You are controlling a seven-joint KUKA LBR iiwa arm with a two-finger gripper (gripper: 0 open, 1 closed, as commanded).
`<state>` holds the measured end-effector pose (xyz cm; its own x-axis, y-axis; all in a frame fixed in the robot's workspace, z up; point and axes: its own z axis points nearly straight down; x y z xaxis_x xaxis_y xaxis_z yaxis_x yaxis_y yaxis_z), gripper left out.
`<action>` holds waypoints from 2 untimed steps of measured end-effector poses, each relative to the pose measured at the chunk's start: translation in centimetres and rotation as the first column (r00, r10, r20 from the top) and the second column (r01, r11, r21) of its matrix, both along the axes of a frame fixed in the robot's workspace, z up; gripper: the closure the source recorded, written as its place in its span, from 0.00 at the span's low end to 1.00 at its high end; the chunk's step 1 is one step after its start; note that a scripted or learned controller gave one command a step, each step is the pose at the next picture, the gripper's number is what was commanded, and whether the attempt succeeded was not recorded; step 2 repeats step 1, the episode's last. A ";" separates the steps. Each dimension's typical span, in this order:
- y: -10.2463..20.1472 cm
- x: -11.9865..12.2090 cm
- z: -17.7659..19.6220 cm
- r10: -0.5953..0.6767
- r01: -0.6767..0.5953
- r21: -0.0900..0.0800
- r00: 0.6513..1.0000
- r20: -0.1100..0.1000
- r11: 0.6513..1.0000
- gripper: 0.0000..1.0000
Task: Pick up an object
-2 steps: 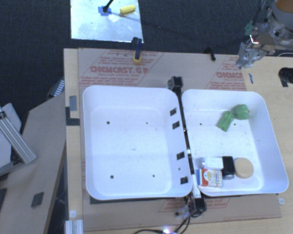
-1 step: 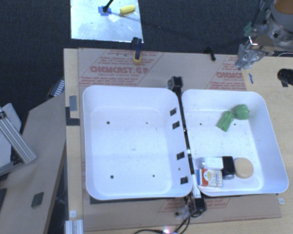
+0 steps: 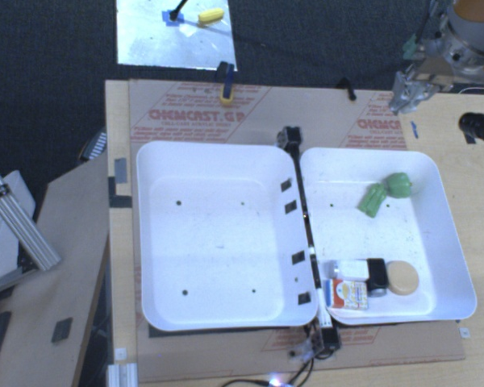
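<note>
Cardboard (image 3: pixel 195 111) under both bins (image 3: pixel 218 240) reads "CHEMCAST GP"; whether the fingers (image 3: pixel 406 97) are spread, I cannot tell

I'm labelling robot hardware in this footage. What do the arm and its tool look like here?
The arm is grey with an orange band above the wrist. Below it hangs the tool, a pale grey metallic assembly; its finer details are too blurred to make out.

The arm (image 3: pixel 468 22) is grey with an orange band, ending in a pale metallic claw (image 3: pixel 407 95).
</note>
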<state>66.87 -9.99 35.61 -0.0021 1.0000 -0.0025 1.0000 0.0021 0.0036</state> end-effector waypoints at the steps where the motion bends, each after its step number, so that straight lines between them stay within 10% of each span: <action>1: -0.2 0.0 0.3 -0.001 0.001 0.000 1.000 0.000 1.000 1.00; 2: -0.2 0.0 0.3 -0.001 0.001 0.000 1.000 0.000 1.000 1.00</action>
